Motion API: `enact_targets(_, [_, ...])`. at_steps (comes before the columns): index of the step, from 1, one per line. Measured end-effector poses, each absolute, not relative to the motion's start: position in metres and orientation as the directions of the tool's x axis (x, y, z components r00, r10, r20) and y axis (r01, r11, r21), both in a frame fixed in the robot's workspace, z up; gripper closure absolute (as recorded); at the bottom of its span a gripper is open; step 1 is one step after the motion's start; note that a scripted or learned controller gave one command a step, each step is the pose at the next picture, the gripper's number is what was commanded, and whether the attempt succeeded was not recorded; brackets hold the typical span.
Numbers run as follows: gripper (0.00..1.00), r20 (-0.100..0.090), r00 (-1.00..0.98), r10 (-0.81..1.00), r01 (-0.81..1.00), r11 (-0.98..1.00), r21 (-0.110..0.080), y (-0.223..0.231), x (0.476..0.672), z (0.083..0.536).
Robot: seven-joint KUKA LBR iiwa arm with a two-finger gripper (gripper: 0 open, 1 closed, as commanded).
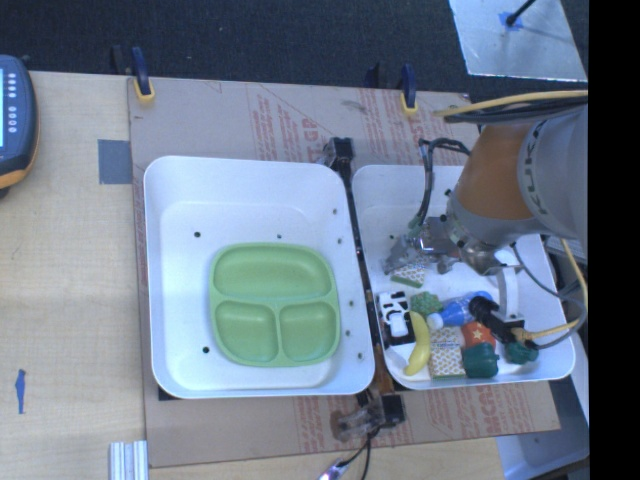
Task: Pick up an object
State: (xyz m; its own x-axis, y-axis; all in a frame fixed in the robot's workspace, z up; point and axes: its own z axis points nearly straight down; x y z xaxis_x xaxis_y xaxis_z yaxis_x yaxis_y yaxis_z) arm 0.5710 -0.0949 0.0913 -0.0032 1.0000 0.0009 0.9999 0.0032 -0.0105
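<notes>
Now your gripper [425, 245] hangs over the far part of the right bin [385, 193]; I cannot tell its opening. Toys lie nearer the camera, the banana [419, 345] pointing away from you.

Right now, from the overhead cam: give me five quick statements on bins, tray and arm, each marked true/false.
1. The green divided tray lies in the left bin. True.
2. The tray has three compartments. True.
3. The banana lies on the green tray. False: it lies in the right bin, among the other small objects near that bin's front.
4. The arm hangs over the left bin. False: it is above the right bin, with the gripper low over that bin's middle.
5. The small objects are spread evenly over both bins. False: they are clustered in the right bin.
</notes>
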Motion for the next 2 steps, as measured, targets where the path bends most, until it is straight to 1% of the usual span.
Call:
enact_targets(1, [0.00, -0.002, -0.007, 1.000, 1.000, 0.007, 0.003, -0.117, 0.638, 0.093])
enact_targets(2, [0.00, 0.002, -0.003, 1.000, 1.000, 0.003, -0.011, -0.097, 0.563, 0.091])
